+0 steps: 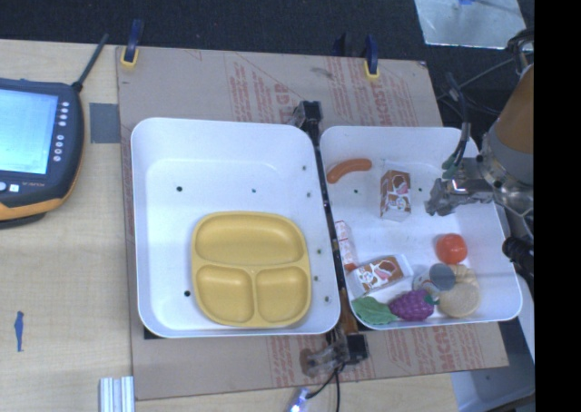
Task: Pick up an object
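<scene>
The right bin (359, 142) holds several small toy foods. A sausage (349, 169) lies near its back left, and a small carton (395, 194) is beside it. A red tomato (451, 248) sits toward the right. Along the front are a flat packet (379, 272), a green leaf (372, 311), purple grapes (412, 305) and a pale bun (459, 298). My gripper (447, 194) hangs over the right side of this bin, right of the carton and above the tomato, with nothing seen between its fingers.
The left bin (163, 152) carries a yellow divided tray (251, 268). A tablet-like pendant (36, 147) lies on the bench at far left. Clamps (370, 54) hold the cardboard sheet under the bins. A thin stick item (344, 240) lies by the divider.
</scene>
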Robot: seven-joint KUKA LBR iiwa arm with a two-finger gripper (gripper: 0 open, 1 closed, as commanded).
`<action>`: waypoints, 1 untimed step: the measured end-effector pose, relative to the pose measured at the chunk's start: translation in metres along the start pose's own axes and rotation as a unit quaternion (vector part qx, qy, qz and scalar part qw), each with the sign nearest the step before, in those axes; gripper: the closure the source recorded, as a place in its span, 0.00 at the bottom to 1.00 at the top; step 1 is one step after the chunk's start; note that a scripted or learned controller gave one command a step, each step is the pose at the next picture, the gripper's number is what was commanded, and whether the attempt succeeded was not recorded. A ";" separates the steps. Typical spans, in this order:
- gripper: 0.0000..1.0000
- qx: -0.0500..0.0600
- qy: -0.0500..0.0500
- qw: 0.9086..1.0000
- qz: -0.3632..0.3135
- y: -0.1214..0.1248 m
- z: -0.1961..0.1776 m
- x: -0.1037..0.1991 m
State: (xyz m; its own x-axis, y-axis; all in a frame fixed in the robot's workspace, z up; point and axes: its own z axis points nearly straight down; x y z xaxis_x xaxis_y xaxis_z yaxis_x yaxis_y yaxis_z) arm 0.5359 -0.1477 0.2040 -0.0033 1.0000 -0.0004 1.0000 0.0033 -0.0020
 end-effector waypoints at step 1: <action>0.00 0.000 0.000 1.000 0.000 0.000 0.000 0.000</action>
State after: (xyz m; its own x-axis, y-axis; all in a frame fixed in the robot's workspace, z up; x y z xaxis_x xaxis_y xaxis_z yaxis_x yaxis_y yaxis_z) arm 0.5358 -0.1476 0.2037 -0.0034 1.0000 -0.0002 1.0000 0.0034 -0.0025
